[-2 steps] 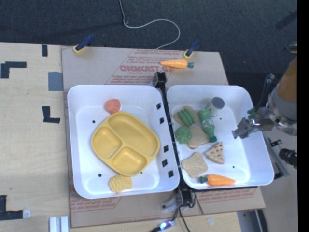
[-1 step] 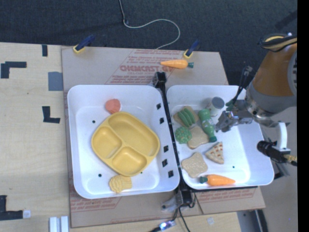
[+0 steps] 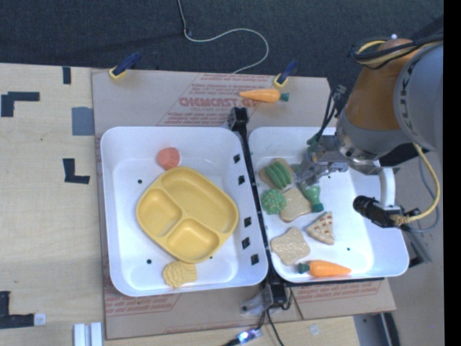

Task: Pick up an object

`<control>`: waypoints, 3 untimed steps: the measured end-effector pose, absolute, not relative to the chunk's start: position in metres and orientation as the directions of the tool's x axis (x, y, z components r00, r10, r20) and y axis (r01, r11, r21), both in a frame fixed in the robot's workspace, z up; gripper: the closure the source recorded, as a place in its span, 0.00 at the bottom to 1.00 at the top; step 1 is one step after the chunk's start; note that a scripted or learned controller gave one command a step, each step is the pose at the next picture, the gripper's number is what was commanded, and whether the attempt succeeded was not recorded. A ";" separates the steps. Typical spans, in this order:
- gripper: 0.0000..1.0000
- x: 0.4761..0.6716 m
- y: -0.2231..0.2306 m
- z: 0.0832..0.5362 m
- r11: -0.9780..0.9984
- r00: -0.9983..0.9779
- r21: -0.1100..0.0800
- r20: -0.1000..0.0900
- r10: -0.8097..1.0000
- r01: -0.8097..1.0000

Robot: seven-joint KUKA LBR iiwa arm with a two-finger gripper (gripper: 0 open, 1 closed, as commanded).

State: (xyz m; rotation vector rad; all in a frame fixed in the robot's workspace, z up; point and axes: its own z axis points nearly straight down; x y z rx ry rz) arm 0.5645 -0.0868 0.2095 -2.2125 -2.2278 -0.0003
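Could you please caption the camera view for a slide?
KUKA gripper hovers over toy food in the right bin; yellow tray fills the left.

A toy carrot [image 3: 261,96] lies on the cardboard [image 3: 209,99] behind the bins.

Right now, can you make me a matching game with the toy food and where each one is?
Things:
1. yellow tray
2. pizza slice
3. carrot with green clip
4. red round piece

Places:
A. on the cardboard above the bins
B. in the right bin, near the bread
C. in the left bin, just above the tray
D. in the middle of the left bin

Pairs: 1-D, 2-B, 3-A, 4-C
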 end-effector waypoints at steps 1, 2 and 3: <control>1.00 0.594 -0.056 0.224 0.005 -0.005 0.001 0.000 1.000 1.000; 1.00 0.612 -0.029 0.217 0.004 -0.004 -0.001 -0.001 1.000 1.000; 1.00 0.608 -0.039 0.214 0.000 0.000 -0.002 -0.002 1.000 1.000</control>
